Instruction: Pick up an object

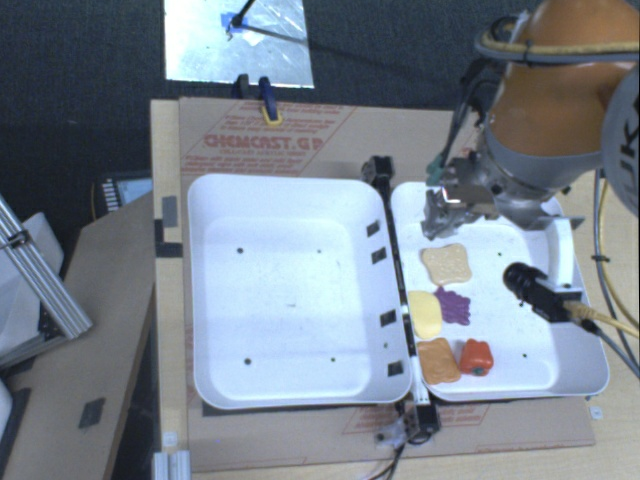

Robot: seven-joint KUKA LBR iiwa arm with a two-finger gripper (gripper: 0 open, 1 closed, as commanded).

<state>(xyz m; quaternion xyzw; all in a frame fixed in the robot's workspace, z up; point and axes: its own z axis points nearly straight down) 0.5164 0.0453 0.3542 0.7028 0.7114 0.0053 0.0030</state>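
I am getting ready to grab. My gripper (440, 220) hangs just above the toast (446, 264); I cannot tell if it is open or shut. Next I must go straight down. The toast lies flat in the white bin (528, 363). Just below the toast sit a yellow piece (425, 314) and purple grapes (456, 307), so room is tight there.

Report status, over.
Hand over right bin, far end. Bread slice just nearside of it, apart. Yellow piece, purple piece crowd the slice.
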